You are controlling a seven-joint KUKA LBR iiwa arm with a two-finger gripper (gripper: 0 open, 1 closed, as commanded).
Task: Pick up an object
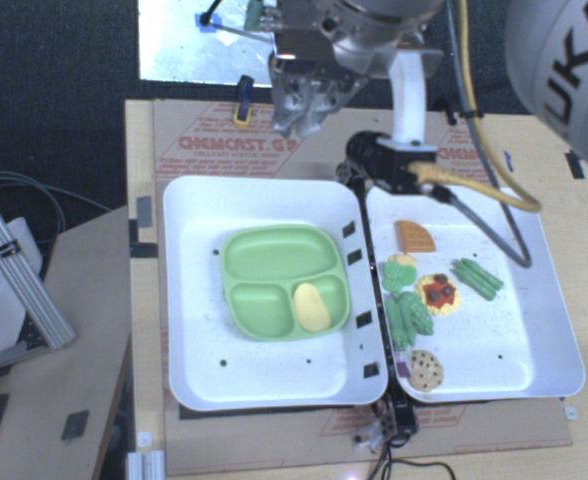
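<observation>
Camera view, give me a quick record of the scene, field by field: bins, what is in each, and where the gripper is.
left bin: green tray with three compartments
tray contents: yellow piece in the lower right compartment
right bin: toy foods, loose
foods: toast, pizza slice, green beans, cookie, green vegetables
gripper: above the bench behind the left bin, apart from all items
held: nothing seen between the fingers

Single fixed camera above the table (144, 388), looking down at a slant, mid distance; left bin (199, 368) and right bin (544, 348) both in frame; arm (564, 38) enters from the right.
</observation>
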